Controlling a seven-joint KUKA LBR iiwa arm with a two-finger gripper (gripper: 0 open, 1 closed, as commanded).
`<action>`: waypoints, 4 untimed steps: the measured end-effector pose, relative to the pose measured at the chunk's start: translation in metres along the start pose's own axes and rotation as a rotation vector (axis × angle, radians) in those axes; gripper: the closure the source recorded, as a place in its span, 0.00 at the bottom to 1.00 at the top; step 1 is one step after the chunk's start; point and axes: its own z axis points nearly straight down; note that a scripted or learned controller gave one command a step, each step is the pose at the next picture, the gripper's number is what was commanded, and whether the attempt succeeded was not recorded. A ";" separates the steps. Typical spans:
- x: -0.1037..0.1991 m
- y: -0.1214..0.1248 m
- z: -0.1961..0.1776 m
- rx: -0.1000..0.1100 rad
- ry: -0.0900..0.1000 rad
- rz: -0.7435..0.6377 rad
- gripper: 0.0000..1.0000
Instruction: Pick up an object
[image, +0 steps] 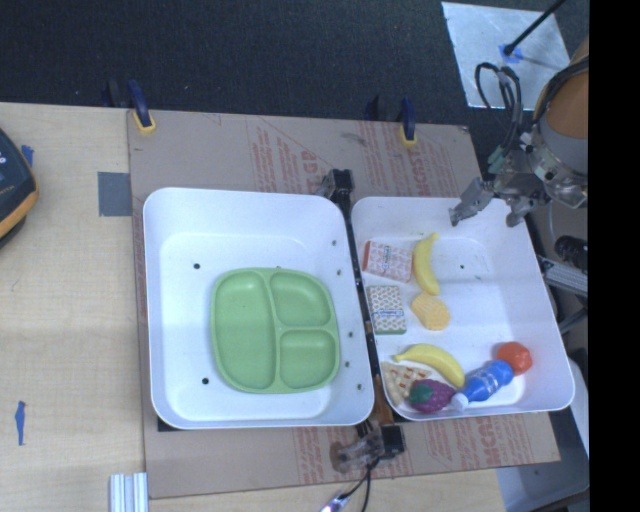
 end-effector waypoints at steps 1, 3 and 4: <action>0.024 0.022 0.114 0.003 0.000 0.000 0.00; 0.033 -0.018 0.133 -0.010 -0.001 -0.001 1.00; 0.116 -0.016 0.047 -0.001 0.001 -0.001 1.00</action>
